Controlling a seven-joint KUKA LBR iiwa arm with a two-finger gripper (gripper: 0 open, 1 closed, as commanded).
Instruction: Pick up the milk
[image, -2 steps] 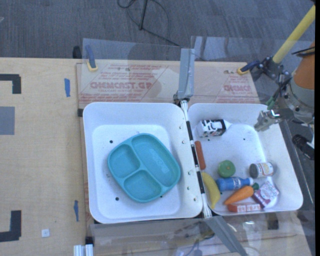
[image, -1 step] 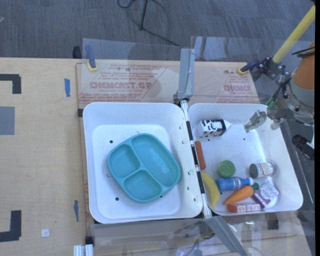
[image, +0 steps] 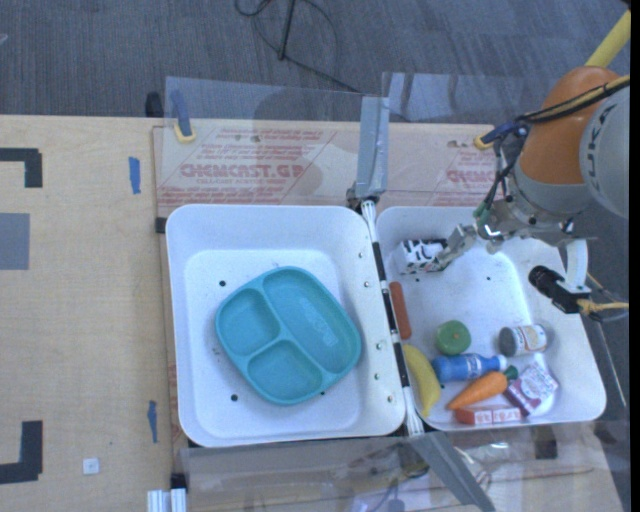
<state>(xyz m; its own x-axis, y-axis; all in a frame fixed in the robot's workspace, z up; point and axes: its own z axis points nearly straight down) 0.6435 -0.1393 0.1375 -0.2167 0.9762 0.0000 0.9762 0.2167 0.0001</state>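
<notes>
milk (image: 421, 253) lying sideways, gripper (image: 452, 246) beside

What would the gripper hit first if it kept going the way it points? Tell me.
Most likely the milk: the gripper points toward the upper left corner of the right bin, where that carton lies. Height above it is unclear.

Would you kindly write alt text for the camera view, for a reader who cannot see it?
The gripper reaches into the right bin beside a black-and-white milk carton near its back-left corner. Along that bin's front lie a banana, carrot, blue bottle and other small items. The left bin holds a teal divided plate.
</notes>
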